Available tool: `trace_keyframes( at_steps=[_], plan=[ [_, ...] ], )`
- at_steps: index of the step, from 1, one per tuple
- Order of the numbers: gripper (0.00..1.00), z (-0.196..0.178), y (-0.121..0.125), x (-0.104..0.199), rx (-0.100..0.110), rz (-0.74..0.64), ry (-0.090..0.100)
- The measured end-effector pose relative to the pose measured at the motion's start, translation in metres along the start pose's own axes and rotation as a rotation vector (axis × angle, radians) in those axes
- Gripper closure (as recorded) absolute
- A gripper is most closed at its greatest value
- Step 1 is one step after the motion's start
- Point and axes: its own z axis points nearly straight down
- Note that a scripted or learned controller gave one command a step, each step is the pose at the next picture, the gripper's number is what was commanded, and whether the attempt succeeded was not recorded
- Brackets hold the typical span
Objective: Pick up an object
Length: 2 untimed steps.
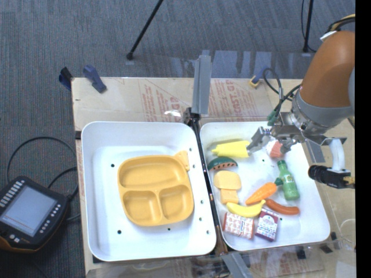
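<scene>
Right bin [322, 222] with toy foods; end effector [271, 142] spread wide above its far side, holding nothing. Corn [229, 149] lies just beside it: probably light, stiff, smooth plastic, best gripped across its middle.

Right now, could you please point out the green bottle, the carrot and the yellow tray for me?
Green bottle [287, 183]: camera view, on the middle of its body.
Carrot [262, 193]: camera view, on the middle of its orange length.
Yellow tray [154, 173]: camera view, on the floor of its large top compartment.

Arm in from right, wrist bent down, hand [272, 142] low, fingers spread
</scene>
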Motion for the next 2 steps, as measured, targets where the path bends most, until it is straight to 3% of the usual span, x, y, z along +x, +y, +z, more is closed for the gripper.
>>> trace_keyframes(
  at_steps=[1, 2],
  plan=[
    [0.0, 0.0, 0.0, 0.0, 0.0, 0.0, 0.0],
    [0.0, 0.17, -0.025, 0.003, -0.004, 0.065, 0.0]
  ],
)
